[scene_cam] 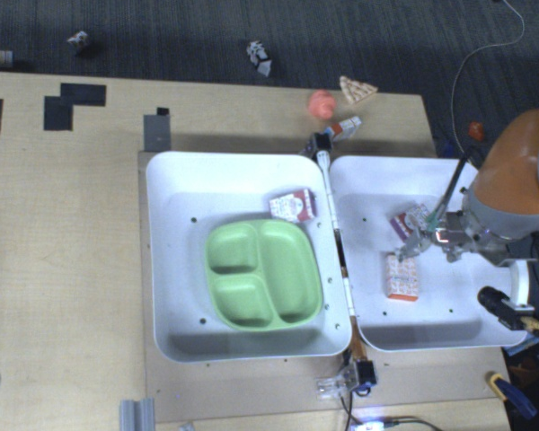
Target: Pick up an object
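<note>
My gripper [419, 238] hangs low over the middle of the right bin [449, 326], reaching in from the right. A small purple object [401, 225] with something crinkly and clear beside it lies right at the gripper's tip; I cannot tell whether it is held. Just below the gripper, an orange-and-white packet [402, 277] lies flat on the bin floor. In the left bin [175, 241] there is a green divided plate [263, 272], and a small red-and-white carton [293, 206] sits at the plate's upper right.
On the bench behind the bins lie a pink ball [322, 104], a pizza-slice toy [357, 89] and a small red-and-white tube [345, 128]. The ridge where the two bins meet [335, 241] runs between them. Small bits lie on the dark floor beyond.
</note>
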`<state>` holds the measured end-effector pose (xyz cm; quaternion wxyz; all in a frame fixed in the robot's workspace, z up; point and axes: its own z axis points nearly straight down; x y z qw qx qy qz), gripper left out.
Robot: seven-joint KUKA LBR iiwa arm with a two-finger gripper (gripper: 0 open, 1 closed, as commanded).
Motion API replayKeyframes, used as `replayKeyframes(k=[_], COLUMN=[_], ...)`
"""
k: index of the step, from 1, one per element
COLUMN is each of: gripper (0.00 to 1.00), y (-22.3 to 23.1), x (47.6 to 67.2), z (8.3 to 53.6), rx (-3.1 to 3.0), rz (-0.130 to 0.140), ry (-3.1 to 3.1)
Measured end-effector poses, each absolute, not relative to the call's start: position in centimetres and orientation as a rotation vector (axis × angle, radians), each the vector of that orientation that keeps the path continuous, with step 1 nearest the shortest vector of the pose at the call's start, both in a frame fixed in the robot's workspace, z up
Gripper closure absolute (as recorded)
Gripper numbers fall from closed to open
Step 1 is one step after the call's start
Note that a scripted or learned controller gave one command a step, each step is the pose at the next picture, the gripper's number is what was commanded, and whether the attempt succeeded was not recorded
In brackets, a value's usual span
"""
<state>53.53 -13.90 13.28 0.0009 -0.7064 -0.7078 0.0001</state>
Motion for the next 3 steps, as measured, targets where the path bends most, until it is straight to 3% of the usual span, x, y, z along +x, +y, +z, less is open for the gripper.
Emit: replayKeyframes(k=[1,2,3], gripper=[0.0,1.0,1.0], y=[-11.6,-11.6,-4.5], x=[51.2,51.4,51.5], z=[8.7,9.9,20.6], rx=[-2.226,-2.228,-2.218], rz=[-0.007,-0.014,-0.007], ry=[-2.228,-2.234,-2.229])
